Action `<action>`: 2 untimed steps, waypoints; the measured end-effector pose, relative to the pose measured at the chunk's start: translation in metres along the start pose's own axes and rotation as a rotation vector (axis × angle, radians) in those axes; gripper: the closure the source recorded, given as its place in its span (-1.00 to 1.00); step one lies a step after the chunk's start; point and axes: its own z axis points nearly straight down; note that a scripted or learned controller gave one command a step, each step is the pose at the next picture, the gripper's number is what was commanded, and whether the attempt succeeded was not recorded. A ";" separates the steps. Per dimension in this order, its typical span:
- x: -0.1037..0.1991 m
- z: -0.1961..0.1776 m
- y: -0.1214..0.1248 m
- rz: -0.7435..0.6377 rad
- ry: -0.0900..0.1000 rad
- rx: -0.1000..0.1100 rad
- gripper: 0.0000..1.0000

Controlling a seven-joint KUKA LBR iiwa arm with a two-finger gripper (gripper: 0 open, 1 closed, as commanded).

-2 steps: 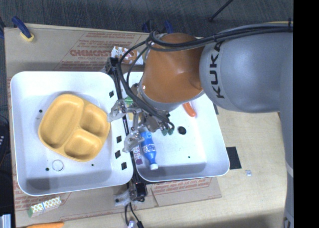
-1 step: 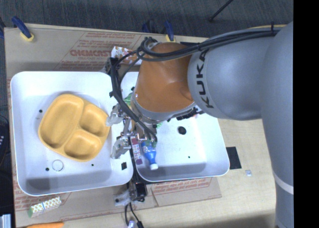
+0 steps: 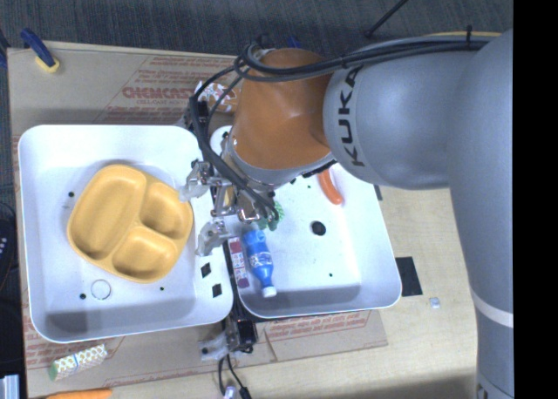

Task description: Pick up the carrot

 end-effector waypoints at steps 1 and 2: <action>0.018 0.092 0.059 -0.022 0.005 -0.001 -1.00; 0.030 0.078 0.089 -0.153 0.004 0.000 -1.00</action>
